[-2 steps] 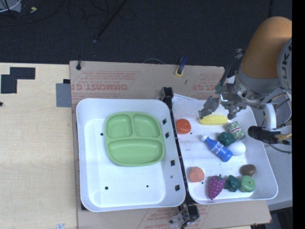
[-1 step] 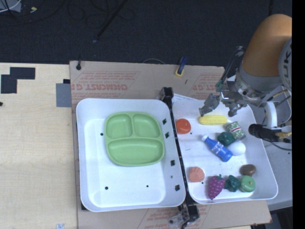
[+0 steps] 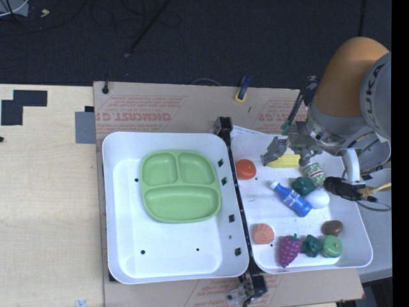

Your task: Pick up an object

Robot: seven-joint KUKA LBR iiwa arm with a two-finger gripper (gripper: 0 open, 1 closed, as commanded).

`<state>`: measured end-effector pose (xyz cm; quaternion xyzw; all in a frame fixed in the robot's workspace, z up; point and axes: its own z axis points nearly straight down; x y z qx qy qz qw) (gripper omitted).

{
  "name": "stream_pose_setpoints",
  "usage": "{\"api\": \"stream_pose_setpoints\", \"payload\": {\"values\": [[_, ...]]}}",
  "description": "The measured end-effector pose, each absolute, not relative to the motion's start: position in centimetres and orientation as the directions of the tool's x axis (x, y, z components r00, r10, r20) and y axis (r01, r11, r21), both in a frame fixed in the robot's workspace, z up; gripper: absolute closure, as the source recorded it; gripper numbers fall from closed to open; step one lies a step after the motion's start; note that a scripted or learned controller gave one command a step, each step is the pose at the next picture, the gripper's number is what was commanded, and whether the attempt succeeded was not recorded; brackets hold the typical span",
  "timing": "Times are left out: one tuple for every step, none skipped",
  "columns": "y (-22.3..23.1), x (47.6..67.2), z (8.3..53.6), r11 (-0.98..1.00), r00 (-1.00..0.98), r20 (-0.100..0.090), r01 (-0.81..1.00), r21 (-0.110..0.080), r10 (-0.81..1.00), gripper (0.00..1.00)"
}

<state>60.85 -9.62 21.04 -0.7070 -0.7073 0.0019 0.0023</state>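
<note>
- Yellow toy [image 3: 283,161] lies in the right bin [image 3: 364,251], upper part, just below the gripper [image 3: 276,149].
- Gripper hangs over the yellow toy's left end; whether the jaws are apart or together, cannot tell. Nothing visibly between them.
- Near the toy: orange ball [image 3: 245,169] to its left; blue bottle [image 3: 291,198] below, lying at a slant; white egg [image 3: 317,199] just beside the bottle.
- Bottom of the right bin: pink disc [image 3: 262,233], purple grapes [image 3: 289,249], teal piece [image 3: 312,245], green ring [image 3: 331,246], brown lump [image 3: 331,227].
- Left bin [image 3: 121,235] holds a green divided plate [image 3: 179,186], three compartments, lying flat in the upper half.
- Both bins sit on a cardboard sheet [image 3: 160,110] on a pale wood bench [image 3: 45,203]; dark floor with cables behind.
- Arm [image 3: 351,82] reaches in from the right, orange band uppermost, wrist bent down toward the right bin's upper edge.
</note>
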Motion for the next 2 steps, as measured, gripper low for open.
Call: {"api": "stream_pose_setpoints", "payload": {"values": [[-10.1, 60.4, 16.3, 0.0, 0.0, 0.001, 1.0, -0.006, 1.0, 0.0], [-9.7, 60.2, 12.0, 0.0, 0.0, 0.001, 1.0, -0.006, 1.0, 0.0]]}}
